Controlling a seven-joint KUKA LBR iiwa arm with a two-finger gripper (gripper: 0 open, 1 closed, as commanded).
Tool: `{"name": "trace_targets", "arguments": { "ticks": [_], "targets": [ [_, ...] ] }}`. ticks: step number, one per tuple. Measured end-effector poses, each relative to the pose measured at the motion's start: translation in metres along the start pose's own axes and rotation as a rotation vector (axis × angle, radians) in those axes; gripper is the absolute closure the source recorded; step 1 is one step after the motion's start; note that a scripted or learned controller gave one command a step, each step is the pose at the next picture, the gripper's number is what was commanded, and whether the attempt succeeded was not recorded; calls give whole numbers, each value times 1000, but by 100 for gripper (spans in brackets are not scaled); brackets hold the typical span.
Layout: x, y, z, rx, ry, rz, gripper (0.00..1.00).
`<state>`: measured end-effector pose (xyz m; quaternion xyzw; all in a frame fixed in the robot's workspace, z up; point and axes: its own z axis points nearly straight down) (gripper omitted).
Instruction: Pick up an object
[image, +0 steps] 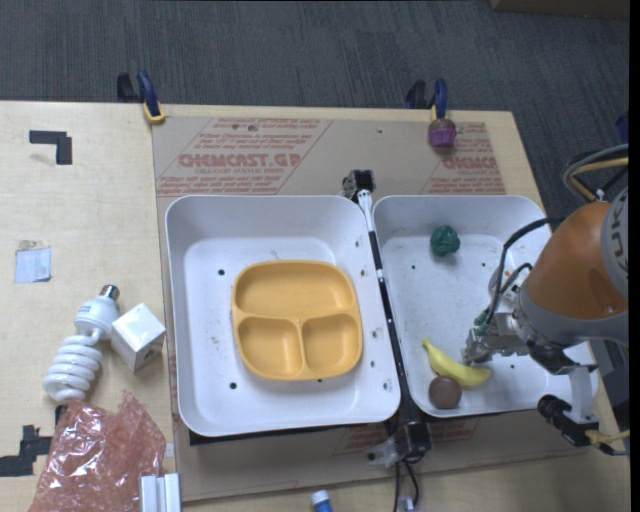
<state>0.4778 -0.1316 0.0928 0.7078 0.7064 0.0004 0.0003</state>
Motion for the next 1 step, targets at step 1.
{"name": "trace_targets", "arguments": {
  "ticks": [1],
  "targets": [
    [39, 0, 1, 1, 1, -1, 0]
  ]
}}
